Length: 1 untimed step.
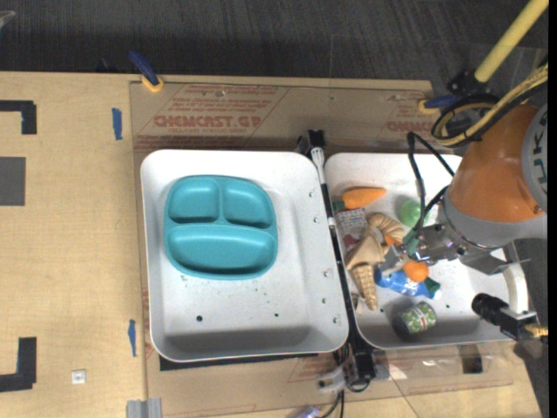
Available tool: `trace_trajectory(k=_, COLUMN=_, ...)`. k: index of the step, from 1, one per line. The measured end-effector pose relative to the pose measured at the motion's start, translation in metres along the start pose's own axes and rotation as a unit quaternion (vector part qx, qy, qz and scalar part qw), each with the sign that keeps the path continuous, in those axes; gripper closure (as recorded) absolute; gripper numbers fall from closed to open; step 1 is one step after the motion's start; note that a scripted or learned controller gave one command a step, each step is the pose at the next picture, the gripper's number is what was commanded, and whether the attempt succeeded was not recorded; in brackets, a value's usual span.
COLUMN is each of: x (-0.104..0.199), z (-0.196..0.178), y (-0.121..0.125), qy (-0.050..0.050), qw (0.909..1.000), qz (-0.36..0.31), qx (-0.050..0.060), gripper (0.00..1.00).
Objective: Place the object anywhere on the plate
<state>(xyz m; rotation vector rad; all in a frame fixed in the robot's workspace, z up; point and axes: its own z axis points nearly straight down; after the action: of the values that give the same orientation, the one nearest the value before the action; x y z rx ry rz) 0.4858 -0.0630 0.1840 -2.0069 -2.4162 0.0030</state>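
Note:
A teal plate (221,225) with three compartments lies in the left bin (235,333). My gripper (414,252) reaches down into the right bin (461,329), low over a cluster of toy items. Directly beneath it sit a small orange ball (417,270) and a blue piece (403,282). Beige pastry-like shapes (380,232) and a cone (365,286) lie just to its left. An orange carrot (363,196) and a green item (409,209) rest farther back. The wrist hides what lies between the gripper's tips.
A green can (416,318) lies near the right bin's front wall. A black divider (335,233) runs between the two bins. Cables and a yellow rod (513,29) hang at the back right. The arm's orange band (496,181) covers the right bin's right side.

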Motion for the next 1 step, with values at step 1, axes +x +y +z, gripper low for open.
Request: trace_trajectory(k=1, x=0.0252, z=-0.0443, y=-0.0013, qy=0.0, qw=0.9966, qz=0.082, qx=-0.002, gripper=1.0)
